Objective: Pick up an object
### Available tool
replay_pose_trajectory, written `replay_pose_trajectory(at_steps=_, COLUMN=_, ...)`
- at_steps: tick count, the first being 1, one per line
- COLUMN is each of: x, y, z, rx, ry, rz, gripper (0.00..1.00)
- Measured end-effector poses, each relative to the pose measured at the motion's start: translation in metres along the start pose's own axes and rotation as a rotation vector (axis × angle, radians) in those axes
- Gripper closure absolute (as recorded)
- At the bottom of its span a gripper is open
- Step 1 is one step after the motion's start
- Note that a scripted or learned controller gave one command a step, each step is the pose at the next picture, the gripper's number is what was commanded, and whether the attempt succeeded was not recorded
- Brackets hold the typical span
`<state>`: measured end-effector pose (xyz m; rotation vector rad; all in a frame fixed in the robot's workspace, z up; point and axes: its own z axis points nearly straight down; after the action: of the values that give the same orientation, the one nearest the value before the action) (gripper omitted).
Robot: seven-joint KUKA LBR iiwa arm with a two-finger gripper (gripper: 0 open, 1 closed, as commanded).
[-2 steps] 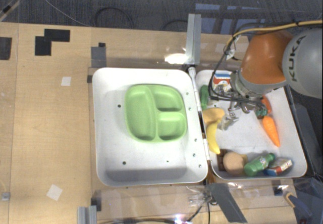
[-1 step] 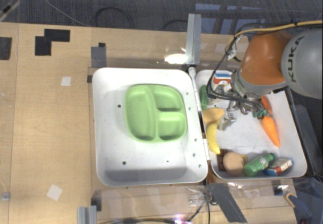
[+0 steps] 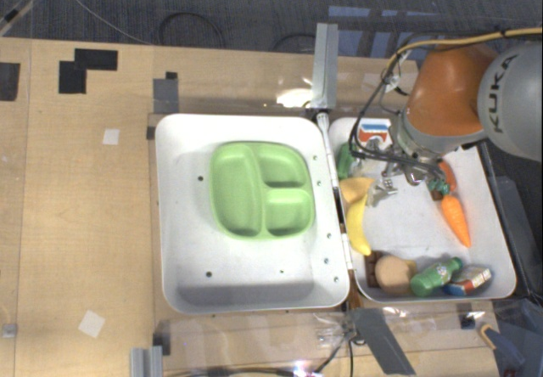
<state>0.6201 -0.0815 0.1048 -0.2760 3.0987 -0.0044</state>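
My gripper [image 3: 392,182] hangs low in the right bin [image 3: 492,282], at its upper middle, under the orange wrist band. Just left of it lie a yellow banana [image 3: 357,227] and a yellow wedge [image 3: 356,189] along the bin's left wall, with a green object [image 3: 344,163] above them. An orange carrot [image 3: 456,218] lies to the gripper's right. A small blue and white carton [image 3: 372,132] stands behind it. Nothing shows between the fingers.
The left bin [image 3: 195,282] holds a green divided tray [image 3: 259,188]. At the right bin's front edge rest a tan round object [image 3: 391,272], a green bottle [image 3: 434,276] and a small blue and red can [image 3: 469,282]. A metal post [image 3: 322,70] stands behind the bins.
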Motion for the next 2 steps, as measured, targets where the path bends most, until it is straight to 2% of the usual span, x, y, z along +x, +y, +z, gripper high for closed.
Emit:
replay_pose_trajectory(at_steps=1, x=-0.011, y=0.017, z=-0.084, rx=0.000, ry=0.016, rz=0.397, gripper=1.00)
replay_pose_trajectory(at_steps=2, x=-0.009, y=-0.005, z=-0.158, rx=-0.001, ry=0.016, rz=0.166, gripper=1.00)
